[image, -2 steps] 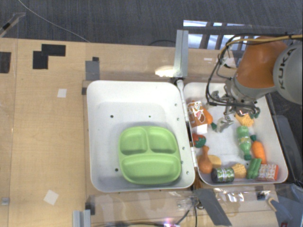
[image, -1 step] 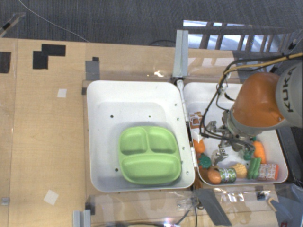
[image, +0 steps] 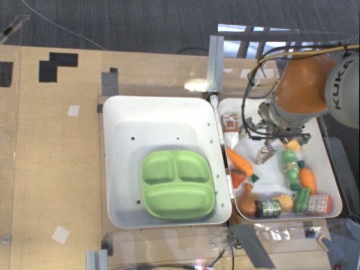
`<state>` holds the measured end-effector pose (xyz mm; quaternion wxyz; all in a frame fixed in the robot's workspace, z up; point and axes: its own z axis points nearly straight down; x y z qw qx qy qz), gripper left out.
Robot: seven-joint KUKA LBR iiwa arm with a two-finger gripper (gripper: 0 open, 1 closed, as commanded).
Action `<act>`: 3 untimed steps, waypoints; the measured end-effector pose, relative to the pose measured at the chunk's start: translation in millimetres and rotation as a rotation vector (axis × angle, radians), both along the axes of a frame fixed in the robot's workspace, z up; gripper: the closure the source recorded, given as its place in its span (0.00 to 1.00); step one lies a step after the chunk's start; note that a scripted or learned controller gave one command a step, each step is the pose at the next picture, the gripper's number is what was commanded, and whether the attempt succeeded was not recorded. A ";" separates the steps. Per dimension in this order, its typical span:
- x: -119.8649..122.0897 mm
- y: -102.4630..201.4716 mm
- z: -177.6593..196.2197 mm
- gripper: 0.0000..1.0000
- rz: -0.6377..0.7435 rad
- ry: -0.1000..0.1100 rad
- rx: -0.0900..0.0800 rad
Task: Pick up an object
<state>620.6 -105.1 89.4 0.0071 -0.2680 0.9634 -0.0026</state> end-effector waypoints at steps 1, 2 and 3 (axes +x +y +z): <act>-83.3 -18.3 1.7 0.00 0.152 -0.001 -0.003; -112.9 10.4 3.4 0.00 0.048 -0.016 -0.007; -102.8 -24.3 43.4 0.00 0.162 0.005 -0.002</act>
